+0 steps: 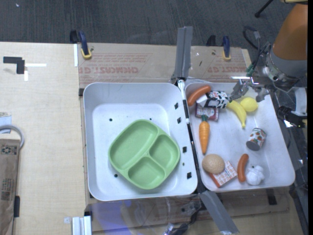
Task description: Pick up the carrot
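carrot (204, 136) lies orange, green-topped, tapering toward the bin's near edge.

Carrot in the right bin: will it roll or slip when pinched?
The orange tapered carrot with green top looks rigid and smooth, so it may slip. Rounded, lying flat, it would probably roll sideways if nudged. Its taper suggests gripping the thicker upper half.

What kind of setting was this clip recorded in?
Most likely a robotics lab bench for pick-and-place trials: two white bins clamped side by side on a board, toy food such as the carrot and banana, and a grey robot arm reaching in.
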You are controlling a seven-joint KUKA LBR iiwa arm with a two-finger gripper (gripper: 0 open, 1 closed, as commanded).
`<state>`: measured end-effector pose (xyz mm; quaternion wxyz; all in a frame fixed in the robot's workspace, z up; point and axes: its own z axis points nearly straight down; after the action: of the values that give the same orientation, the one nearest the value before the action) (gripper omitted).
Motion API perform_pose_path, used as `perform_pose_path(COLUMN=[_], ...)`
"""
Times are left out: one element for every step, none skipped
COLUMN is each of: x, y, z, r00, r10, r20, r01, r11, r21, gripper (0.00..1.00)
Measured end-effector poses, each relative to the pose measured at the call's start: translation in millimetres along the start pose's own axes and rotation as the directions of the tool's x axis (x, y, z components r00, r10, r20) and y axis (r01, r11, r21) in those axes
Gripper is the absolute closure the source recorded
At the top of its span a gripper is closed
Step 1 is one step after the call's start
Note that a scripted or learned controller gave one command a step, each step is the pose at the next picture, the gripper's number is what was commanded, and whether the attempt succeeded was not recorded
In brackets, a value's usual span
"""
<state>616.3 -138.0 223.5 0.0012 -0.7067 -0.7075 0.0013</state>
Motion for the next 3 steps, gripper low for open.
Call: perform_pose_path(x=[42.5, 38.8, 37.4], y=[-23.4, -45.2, -45.2], z=[92.7, 128.3, 119.3], r00=[0.986, 0.923, 0.925], r10=[-0.169, -0.384, -0.38], r20=[0.0, 0.001, 0.002], r01=[0.169, 0.384, 0.38], r11=[0.986, 0.923, 0.925], r21=[-0.001, -0.004, -0.004], gripper=[0.0, 0.0, 1.0])
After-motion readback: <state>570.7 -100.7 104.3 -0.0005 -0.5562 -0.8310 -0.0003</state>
